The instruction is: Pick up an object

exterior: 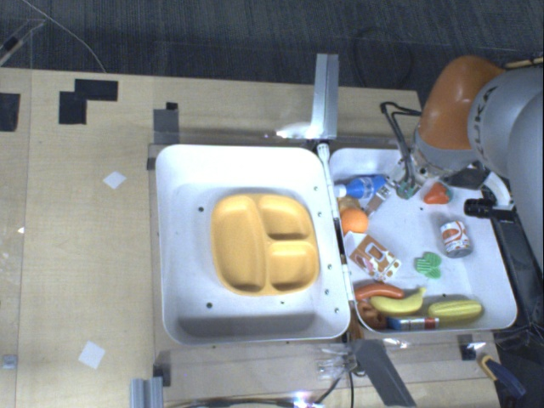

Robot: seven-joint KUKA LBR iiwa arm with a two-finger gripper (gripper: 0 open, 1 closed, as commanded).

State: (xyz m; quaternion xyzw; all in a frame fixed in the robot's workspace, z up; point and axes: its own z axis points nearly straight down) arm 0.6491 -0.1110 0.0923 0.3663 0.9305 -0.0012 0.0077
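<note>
I am looking down at a wooden bench carrying two white bins. My gripper is hanging near the right bin's far edge, beside a blue bottle. I cannot tell its grip. A yellow tray is lying mid left bin.

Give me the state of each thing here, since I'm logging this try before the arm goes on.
Tray: upright in left bin, compartments bare.
Bottle: on its side, right bin.
Can: tipped over.
Banana: lying flat at the near wall.
Orange: resting by the divider.
Gripper: low by the bottle, holding nothing visible.
</note>
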